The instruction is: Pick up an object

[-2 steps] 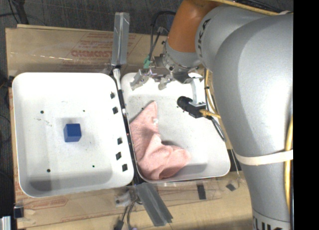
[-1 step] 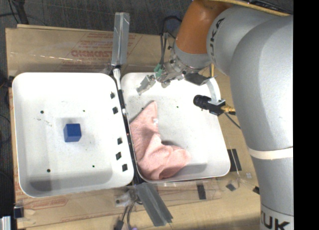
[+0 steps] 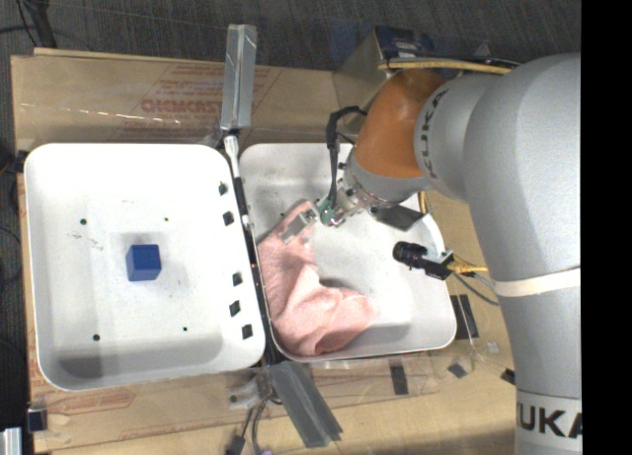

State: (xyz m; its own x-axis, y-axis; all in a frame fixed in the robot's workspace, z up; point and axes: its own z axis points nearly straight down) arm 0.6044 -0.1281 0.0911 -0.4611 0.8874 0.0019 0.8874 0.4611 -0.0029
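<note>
A crumpled pink cloth [image 3: 314,297] lies in the right bin [image 3: 420,330], bunched against its left wall and front. A small blue cube [image 3: 144,262] sits alone on the floor of the left bin [image 3: 59,196]. My gripper [image 3: 299,223] reaches down into the right bin from the right and meets the cloth's upper edge. The wrist and the orange band [image 3: 390,137] hang above the bin's back half and hide part of its floor.
A grey metal divider with black clips [image 3: 240,246] runs between the two bins. A black connector with a yellow cable [image 3: 420,258] sticks out from the arm over the right bin's right side. Brown cardboard [image 3: 148,88] lies behind the bins.
</note>
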